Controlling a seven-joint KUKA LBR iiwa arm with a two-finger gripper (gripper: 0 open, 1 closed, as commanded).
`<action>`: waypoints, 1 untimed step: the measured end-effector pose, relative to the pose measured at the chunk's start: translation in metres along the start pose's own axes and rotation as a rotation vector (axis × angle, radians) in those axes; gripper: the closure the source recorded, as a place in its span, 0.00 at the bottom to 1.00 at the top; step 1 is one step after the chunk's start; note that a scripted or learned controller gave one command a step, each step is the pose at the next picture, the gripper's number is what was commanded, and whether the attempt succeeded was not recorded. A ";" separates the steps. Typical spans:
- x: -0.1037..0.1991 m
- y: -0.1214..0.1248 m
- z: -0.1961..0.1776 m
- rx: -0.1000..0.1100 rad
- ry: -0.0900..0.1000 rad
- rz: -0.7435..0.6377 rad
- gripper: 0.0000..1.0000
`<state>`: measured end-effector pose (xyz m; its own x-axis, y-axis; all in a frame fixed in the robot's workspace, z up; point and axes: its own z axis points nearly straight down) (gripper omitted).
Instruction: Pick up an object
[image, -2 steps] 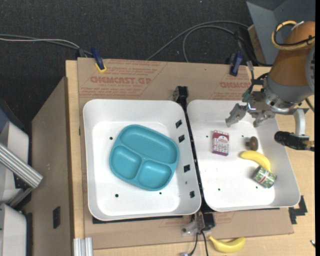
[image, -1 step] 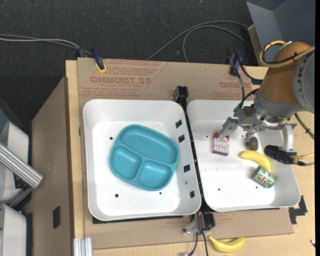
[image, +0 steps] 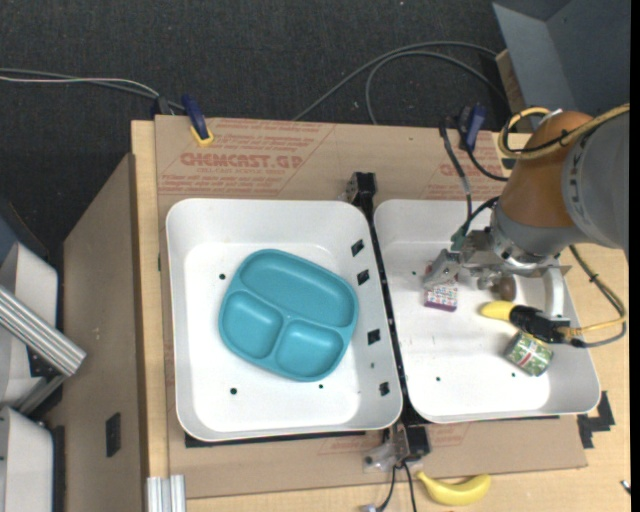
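Nearest the camera, a banana (image: 455, 488) is lying on the bench outside the bins, out of play. Just beyond it, in the right bin (image: 480, 400), a green can (image: 528, 353) is sitting near the front right corner. A small yellow piece (image: 493, 311) is lying a little farther in. About level with that, a teal divided plate (image: 285, 315) is taking up the middle of the left bin (image: 200, 300), well apart from the work. Farther in again, a small purple-and-white box (image: 440, 297) is resting on the right bin's floor. The gripper (image: 447, 270) is hanging just over its far side, so this box is looking like the target. Whether the claw is spread or closed I cannot tell from this angle, and nothing is showing as gripped. To pick well, the arm should be centring over the box, going down square and closing across its narrow sides. It should then be lifting straight up, keeping clear of the yellow piece nearby.
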<state>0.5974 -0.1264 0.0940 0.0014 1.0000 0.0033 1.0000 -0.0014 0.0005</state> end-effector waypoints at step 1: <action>0.000 0.002 -0.015 -0.007 -0.001 -0.002 1.00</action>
<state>0.5996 -0.1260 0.1089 -0.0003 1.0000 0.0021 1.0000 0.0003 0.0076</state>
